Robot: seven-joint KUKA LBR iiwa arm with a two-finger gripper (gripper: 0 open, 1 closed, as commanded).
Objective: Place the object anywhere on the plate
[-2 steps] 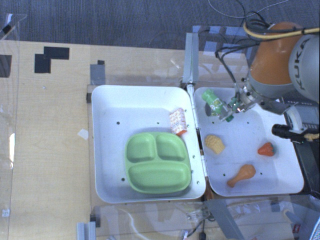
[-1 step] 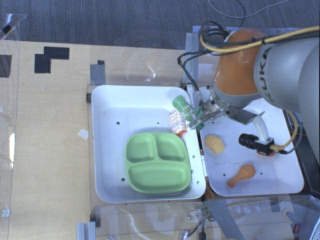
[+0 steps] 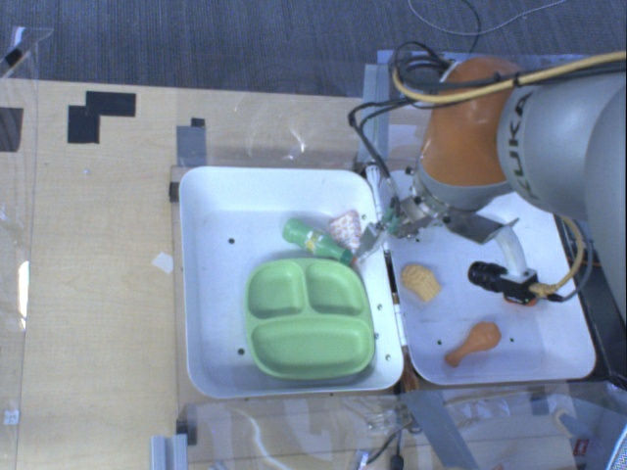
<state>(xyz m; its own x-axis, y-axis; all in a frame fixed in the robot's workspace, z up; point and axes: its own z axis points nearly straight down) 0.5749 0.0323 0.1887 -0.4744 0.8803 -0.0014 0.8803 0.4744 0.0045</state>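
Note:
A green divided plate (image 3: 309, 321) lies in the left bin (image 3: 211, 292), toward its front right. Just behind the plate's far rim a small green bottle (image 3: 315, 240) lies on its side. Beside the bottle is a pinkish-white object (image 3: 345, 226). My gripper (image 3: 370, 239) hangs low over the wall between the two bins, right next to the bottle's right end and the pinkish object. I cannot tell whether it touches either of them.
In the right bin (image 3: 549, 360) lie a tan ridged biscuit-like piece (image 3: 421, 282) and a brown drumstick-shaped toy (image 3: 473, 344). The arm's grey and orange body (image 3: 490, 135) covers that bin's back half. Black markers (image 3: 98, 114) sit on the wooden bench at the far left.

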